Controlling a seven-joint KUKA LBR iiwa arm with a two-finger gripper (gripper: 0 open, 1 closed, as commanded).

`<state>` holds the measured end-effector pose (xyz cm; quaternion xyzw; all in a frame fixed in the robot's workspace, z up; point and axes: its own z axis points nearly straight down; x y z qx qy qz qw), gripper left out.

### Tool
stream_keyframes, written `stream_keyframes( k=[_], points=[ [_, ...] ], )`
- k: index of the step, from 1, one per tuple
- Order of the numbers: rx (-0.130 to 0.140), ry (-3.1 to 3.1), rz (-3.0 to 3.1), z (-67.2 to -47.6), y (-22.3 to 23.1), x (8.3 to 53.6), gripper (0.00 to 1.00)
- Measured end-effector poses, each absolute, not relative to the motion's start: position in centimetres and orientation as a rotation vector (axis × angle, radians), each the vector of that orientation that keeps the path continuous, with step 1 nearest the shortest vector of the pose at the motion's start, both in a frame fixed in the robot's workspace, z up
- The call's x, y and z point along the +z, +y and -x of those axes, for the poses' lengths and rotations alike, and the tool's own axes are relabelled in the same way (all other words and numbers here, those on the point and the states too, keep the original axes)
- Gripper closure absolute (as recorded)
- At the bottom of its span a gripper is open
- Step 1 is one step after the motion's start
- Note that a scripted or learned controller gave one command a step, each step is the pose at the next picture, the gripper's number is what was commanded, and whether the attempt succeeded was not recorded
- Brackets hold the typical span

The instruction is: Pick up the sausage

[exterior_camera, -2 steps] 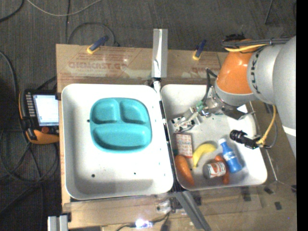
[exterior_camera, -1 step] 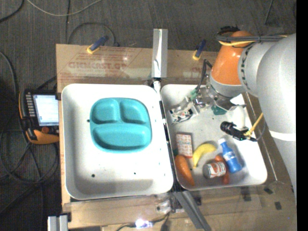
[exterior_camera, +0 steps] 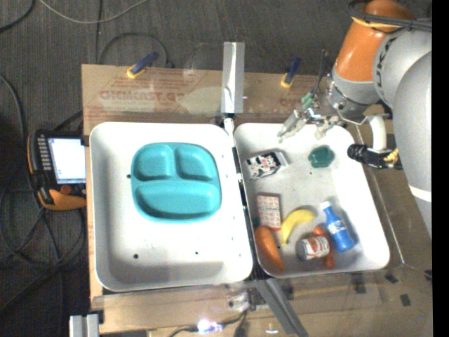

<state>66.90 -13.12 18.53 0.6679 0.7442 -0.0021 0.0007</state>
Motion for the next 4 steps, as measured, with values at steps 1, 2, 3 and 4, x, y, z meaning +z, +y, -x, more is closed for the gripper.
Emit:
stream_keyframes(
  k=[1,2,3,4],
  points=[
    [0.004,2.373,-2.053,-58.1,-10.5,9.2,0.0],
    [0.007,2.368,-2.051,-59.7,-10.1,9.0,0.0],
    [0.008,2.244,-2.19,-63.5,-11.5,8.9,0.0],
    [0.015,2.088,-2.33,-59.2,-10.4,9.0,0.0]
  ],
)
